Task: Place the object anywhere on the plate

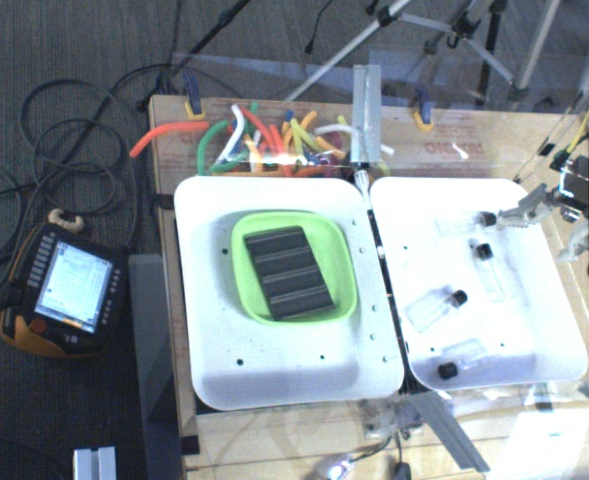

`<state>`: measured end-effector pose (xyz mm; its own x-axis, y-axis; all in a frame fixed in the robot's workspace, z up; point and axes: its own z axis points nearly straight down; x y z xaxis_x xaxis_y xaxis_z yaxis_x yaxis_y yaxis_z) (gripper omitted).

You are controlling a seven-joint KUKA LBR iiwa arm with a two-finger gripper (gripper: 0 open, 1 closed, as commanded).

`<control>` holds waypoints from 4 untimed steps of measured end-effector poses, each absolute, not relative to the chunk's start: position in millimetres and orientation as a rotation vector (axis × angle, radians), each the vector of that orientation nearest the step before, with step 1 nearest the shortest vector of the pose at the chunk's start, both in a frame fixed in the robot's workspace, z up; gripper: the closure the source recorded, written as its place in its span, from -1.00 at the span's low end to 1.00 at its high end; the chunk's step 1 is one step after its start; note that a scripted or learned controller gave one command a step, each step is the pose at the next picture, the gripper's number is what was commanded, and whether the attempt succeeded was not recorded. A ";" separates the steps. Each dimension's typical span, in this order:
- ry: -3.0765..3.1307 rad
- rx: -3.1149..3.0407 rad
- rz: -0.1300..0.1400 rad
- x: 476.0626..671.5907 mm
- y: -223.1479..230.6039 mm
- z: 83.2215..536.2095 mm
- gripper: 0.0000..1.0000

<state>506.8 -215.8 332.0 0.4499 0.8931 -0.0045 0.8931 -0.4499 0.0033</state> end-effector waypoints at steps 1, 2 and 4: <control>1.536 2.736 -0.002 485.1 -209.5 361.2 -1.00; 1.380 2.821 -0.004 484.6 -211.8 372.4 -1.00; 0.993 2.976 -0.002 484.7 -213.6 431.9 -1.00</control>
